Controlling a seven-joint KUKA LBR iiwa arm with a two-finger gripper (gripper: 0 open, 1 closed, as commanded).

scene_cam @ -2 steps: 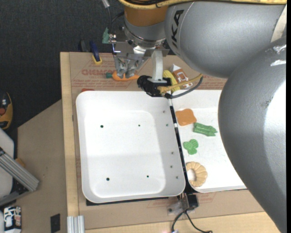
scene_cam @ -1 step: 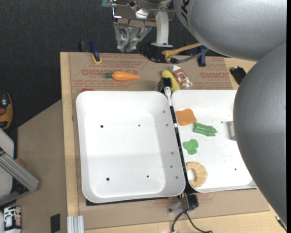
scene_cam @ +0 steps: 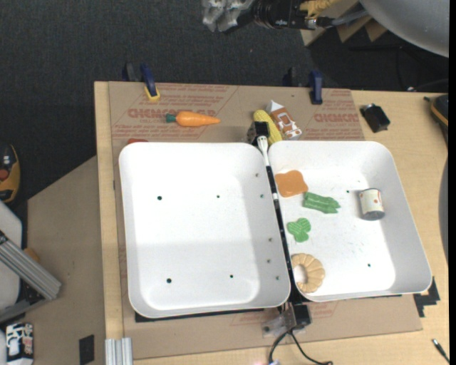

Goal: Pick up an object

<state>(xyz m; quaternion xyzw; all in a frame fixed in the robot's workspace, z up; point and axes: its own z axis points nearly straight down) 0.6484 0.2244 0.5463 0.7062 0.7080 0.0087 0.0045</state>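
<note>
The right bin holds an orange flat piece, a long green piece, a small green leafy piece, a white can lying on its side and a tan ring-shaped pastry at its front left corner. My gripper is far from them, at the view's top edge above the dark floor beyond the bench. The grey arm runs off at the top right.
The left bin lies beside the right one. Behind the bins, on the brown board, are a toy carrot, a yellow corn cob and a small orange-and-white packet. Two blue clamps hold the board's far edge.
</note>
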